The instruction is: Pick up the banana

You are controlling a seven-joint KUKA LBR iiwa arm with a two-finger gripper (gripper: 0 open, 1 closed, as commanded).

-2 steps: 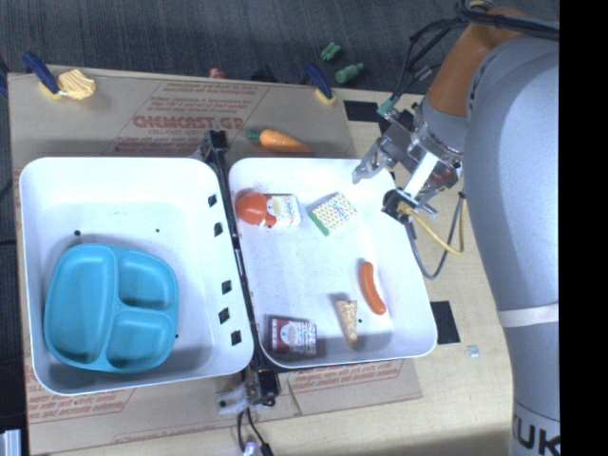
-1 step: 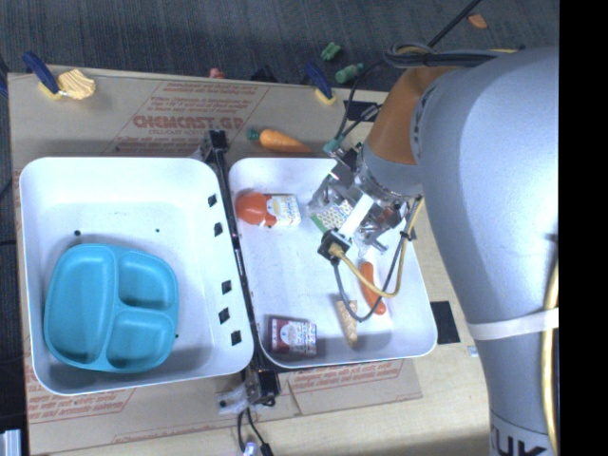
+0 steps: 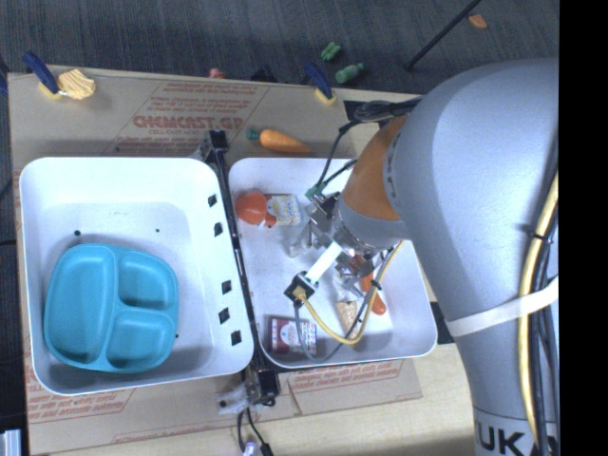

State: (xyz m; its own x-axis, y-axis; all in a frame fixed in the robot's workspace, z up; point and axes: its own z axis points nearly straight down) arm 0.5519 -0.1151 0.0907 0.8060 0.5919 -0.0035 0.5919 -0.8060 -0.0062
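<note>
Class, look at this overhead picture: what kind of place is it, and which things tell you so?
Probably a robotics lab test bench: a grey industrial arm reaches over two white bins, one holding a blue divided tray, set on cardboard clamped down.

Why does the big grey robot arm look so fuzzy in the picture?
In the camera view, the grey arm sits close to the lens, so it looks soft and huge; the blue tray farther down looks sharper, and the white bins are bright with soft shadows.

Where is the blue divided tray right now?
The blue divided tray lies in the left bin, toward its near-left corner, across the divider from the gripper over the right bin.
</note>
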